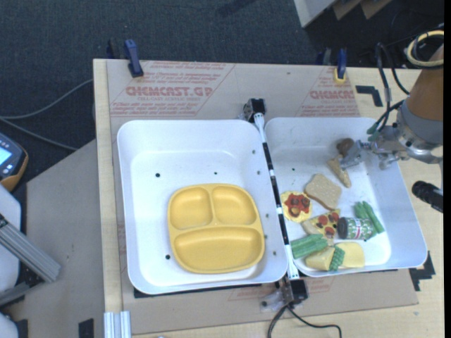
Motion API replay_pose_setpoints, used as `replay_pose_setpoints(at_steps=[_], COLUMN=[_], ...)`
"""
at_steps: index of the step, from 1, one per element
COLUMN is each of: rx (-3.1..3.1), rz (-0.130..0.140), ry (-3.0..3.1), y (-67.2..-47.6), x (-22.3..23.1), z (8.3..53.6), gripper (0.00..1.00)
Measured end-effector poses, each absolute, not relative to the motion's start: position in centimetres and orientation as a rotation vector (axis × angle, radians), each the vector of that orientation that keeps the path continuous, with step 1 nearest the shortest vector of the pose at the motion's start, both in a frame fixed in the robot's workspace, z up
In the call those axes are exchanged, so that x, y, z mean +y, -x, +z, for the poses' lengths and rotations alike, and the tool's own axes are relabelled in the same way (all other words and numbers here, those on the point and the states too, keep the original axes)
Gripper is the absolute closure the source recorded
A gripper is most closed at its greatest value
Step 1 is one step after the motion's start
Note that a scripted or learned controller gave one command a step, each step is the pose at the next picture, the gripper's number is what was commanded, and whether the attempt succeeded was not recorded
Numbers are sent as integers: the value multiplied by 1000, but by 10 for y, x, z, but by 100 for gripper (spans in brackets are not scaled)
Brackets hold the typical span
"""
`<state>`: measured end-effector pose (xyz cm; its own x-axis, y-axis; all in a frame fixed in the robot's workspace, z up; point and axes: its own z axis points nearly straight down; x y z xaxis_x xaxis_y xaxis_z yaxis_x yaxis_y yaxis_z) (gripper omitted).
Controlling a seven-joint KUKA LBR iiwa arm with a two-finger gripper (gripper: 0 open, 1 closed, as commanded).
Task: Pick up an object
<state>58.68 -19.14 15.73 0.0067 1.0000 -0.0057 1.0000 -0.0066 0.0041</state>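
The right bin (394, 189) holds several toy foods. Among them are a bread slice (323, 190), two pizza pieces (296, 203) (323, 224), a small dark can (354, 228) and green beans (368, 216). A green pickle (309, 245) and yellow pieces (347, 257) lie at the bin's front. A tan stick (338, 172) and a small brown lump (344, 146) lie near the back. My gripper (361, 153) hangs low over the back right of this bin, just right of the brown lump and the tan stick. I see nothing held in it.
The left bin (141, 153) holds a yellow divided plate (215, 228). The arm (423, 111) reaches in from the right over the right bin's far corner. Blue clamps (132, 56) (340, 65) stand at the board's back edge, and cables run at the upper right.
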Motion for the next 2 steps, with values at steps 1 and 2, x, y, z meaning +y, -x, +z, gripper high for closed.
replay_pose_setpoints(at_steps=[1,2], rx=[2229,2222], rz=[-3,2], ry=[-2222,-2219], y=[-614,-615], x=[-164,-166], z=[80,95], gripper=[0,100])
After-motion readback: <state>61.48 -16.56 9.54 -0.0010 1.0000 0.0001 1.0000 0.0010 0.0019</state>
